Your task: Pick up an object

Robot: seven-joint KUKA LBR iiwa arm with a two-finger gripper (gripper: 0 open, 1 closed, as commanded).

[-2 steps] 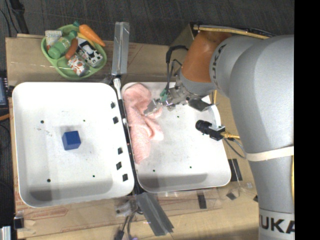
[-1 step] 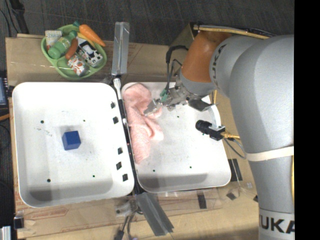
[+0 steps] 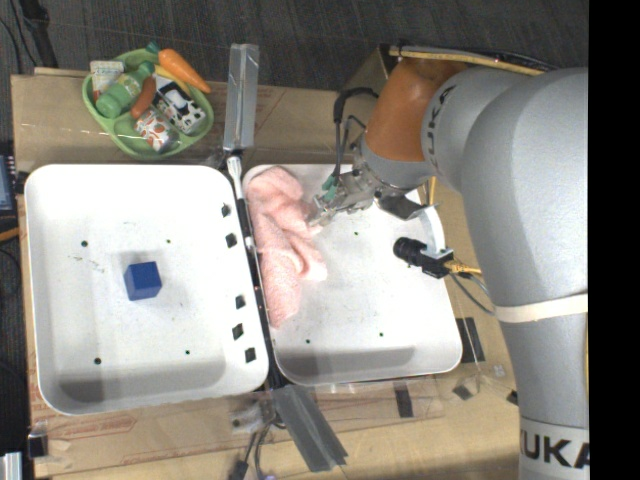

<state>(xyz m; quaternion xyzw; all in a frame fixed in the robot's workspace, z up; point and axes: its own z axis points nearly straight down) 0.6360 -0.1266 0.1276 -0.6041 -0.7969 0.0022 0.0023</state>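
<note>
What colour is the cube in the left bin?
Blue; the cube shows clearly in the camera view.

Light falls evenly from above, bright enough to wash the white bins [image 3: 60, 268] nearly featureless. Left of the jaws, the left bin's floor carries a soft grey shadow along its near wall, and the blue cube [image 3: 143, 280] casts only a faint one. Below the jaws a similar shadow lies by the right bin's near rim. The picture is slightly soft and grainy; the dark floor above shows little detail.
</note>
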